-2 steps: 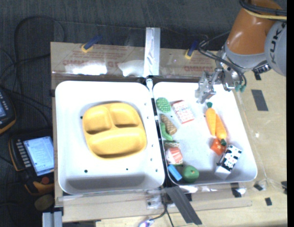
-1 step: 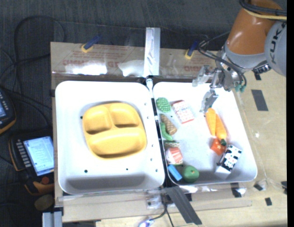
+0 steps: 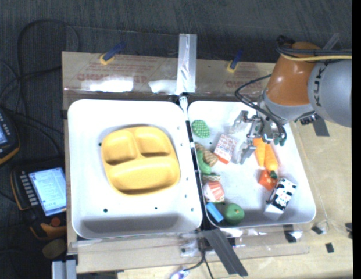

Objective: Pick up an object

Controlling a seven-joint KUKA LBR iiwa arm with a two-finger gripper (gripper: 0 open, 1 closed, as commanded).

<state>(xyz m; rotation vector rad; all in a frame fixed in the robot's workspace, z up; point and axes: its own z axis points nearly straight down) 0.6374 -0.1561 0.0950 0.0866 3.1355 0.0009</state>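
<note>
My gripper (image 3: 243,138) hangs low over the upper middle of the right bin (image 3: 304,211), under the orange wrist band. Its fingers (image 3: 246,153) stand open, and nothing shows between them. A white and red packet (image 3: 225,148) lies just to their left. An orange carrot (image 3: 261,153) lies just to their right, with a red-orange piece (image 3: 268,179) below it. A black and white block (image 3: 282,194) sits at the lower right. Along the bin's left side lie a green dotted ball (image 3: 200,128), a green vegetable (image 3: 204,163), a red and white can (image 3: 213,190), a blue piece (image 3: 214,213) and a green fruit (image 3: 233,213).
The left bin (image 3: 81,121) holds a yellow divided tray (image 3: 140,158). A metal post (image 3: 187,63) stands behind the wall between the bins. Left of the bench lie a lit screen (image 3: 47,189) and cables. The arm's grey body (image 3: 334,92) enters from the right.
</note>
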